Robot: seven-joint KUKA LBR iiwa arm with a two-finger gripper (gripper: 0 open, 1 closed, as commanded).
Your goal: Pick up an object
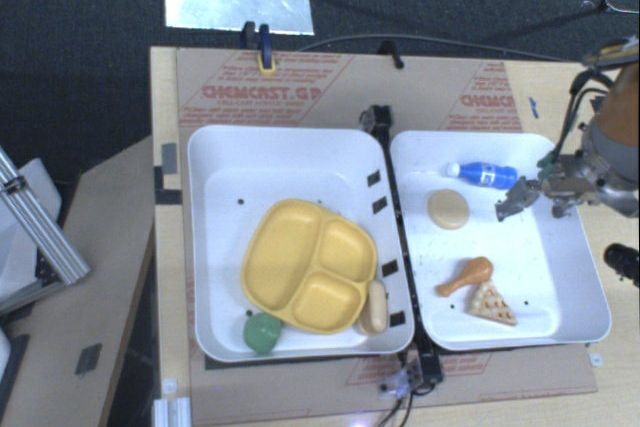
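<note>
Working outward from the round bun in the right bin: nearest me lie the pizza slice and drumstick; beside the bun my gripper hangs empty, how far open I cannot tell, probably lining up; beyond, the blue bottle

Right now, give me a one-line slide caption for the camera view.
Gripper hovers over the right bin near a blue bottle, tan round piece, drumstick and pizza slice.
</note>
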